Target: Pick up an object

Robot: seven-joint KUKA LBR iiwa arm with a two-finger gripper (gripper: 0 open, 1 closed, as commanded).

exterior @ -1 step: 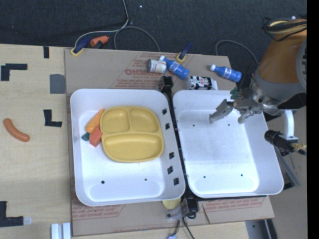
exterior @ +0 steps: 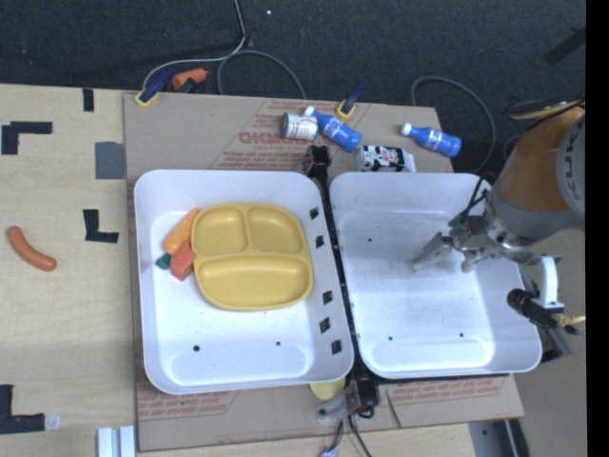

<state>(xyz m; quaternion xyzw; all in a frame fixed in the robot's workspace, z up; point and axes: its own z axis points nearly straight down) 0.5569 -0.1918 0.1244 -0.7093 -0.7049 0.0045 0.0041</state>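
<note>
The table (exterior: pixel 67 188) is carrying two white bins, and the yellow plate (exterior: pixel 252 255) is serving here as the marker for everything else. The left bin (exterior: pixel 228 369) is holding that plate. The right bin (exterior: pixel 428 350) is lying just right of it, across the shared wall. The arm (exterior: pixel 538 184) is reaching in from far to the plate's right, and its tool (exterior: pixel 447 252) is hanging low over bare white bin floor, well apart from the plate.

How far the tool is opening cannot be told from this angle. Nothing is showing in its hold.

The likeliest things to pick are sitting on the other side. An orange piece (exterior: pixel 179 231) is touching the plate's left rim, and a red piece (exterior: pixel 181 265) is lying just below it, also against the rim. A sausage-shaped toy (exterior: pixel 31 248) is resting on the table far left of the plate. Two blue bottles (exterior: pixel 340 131) (exterior: pixel 433 139) are lying behind the bins, up and to the right of the plate.

The main risk, as I am judging it, is that the tool is closing on nothing, since it is working over bare floor while every object is lying elsewhere. Pressing lower there could be scraping the bin. If the arm is heading for the small pieces, the plate rim is crowding them, so the tool could be catching the plate edge, nudging the pieces aside, or clipping the wall between the bins on the way across.
</note>
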